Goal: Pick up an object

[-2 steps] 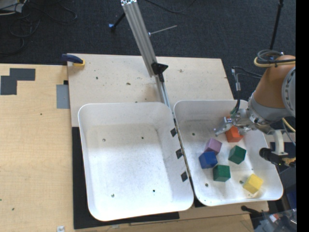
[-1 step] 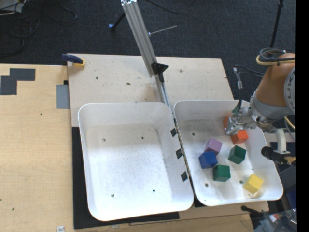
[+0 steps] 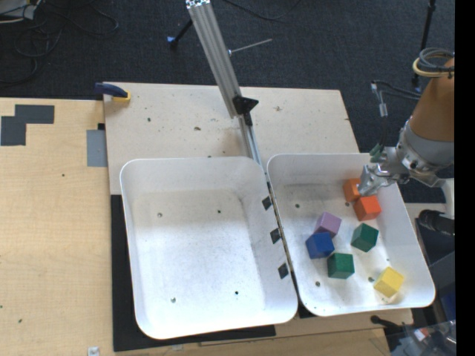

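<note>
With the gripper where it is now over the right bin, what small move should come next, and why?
Probably a short, straight descent. The gripper is low over the right bin, right at the two orange blocks, while the purple block and blue block lie apart, nearer the camera. Whether it holds anything cannot be told.

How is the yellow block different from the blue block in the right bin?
The yellow block lies near the bin's front right corner, apart from the others; the blue block sits toward the middle, against the purple block. The yellow block is pale and bright, the blue block dark. The yellow block lies farther from the pincer than the blue block. Both are small cubes of similar size, resting on the floor of the right bin.
</note>
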Action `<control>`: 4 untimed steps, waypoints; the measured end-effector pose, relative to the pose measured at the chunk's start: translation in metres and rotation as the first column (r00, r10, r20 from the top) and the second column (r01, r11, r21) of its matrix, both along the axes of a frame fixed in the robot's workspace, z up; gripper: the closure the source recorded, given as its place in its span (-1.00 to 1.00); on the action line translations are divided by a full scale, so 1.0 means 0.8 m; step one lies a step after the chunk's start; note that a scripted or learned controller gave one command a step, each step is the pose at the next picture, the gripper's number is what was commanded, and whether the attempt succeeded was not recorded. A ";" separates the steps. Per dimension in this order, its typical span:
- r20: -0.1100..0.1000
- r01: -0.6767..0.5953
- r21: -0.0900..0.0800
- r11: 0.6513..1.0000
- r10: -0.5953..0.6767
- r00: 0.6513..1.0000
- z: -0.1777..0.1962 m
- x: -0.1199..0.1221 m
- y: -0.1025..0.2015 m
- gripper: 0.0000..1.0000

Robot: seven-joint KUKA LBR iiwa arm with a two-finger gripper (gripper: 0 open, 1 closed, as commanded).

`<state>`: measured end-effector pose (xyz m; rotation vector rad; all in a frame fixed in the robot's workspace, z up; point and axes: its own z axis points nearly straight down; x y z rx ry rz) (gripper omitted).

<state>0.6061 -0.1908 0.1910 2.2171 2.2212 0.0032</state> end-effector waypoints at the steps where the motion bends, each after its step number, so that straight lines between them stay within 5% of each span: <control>1: -0.002 -0.001 0.000 1.000 0.001 1.000 0.055 -0.007 -0.001 1.00; 2: 0.001 -0.001 -0.001 1.000 0.001 1.000 0.122 -0.006 -0.003 1.00; 4: -0.009 -0.001 0.003 1.000 0.001 1.000 0.074 -0.016 0.120 1.00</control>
